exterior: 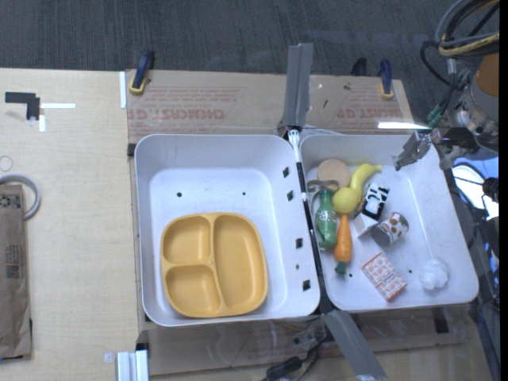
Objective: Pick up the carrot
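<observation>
Orange carrot with green tip, yellow banana, green bottle, mustard-yellow divided plate, white bins, red-and-white patterned packet, black-and-white box

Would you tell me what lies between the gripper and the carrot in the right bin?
In the camera view, the yellow banana and a black-and-white box lie between the gripper at the bin's upper right and the carrot.

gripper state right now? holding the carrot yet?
Gripper: above the right white bin's far right corner, finger state cannot be told. Small orange carrot lies in the bin, not held.
</observation>
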{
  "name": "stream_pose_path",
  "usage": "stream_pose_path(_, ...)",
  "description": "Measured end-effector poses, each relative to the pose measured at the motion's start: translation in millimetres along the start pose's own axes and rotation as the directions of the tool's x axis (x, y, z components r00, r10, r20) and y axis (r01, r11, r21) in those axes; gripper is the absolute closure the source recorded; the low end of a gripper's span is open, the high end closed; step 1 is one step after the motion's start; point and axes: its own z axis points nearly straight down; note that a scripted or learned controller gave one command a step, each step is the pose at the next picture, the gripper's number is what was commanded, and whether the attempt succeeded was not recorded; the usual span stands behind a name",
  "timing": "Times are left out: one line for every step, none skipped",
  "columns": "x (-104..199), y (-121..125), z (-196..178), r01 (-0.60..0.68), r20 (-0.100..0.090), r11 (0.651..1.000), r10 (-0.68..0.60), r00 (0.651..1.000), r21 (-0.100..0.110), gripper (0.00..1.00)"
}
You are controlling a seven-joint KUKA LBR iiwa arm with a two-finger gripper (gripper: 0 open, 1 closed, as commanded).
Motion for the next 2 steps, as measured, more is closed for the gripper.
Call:
stream_pose_path(8.6,-23.9,-17.0,0.191,0.0,0.982,-0.191,0.982,-0.001,0.0)
stream_pose_path(-61.4,-72.9,-19.7,0.505,0.001,0.863,-0.505,0.863,-0.002,0.0)
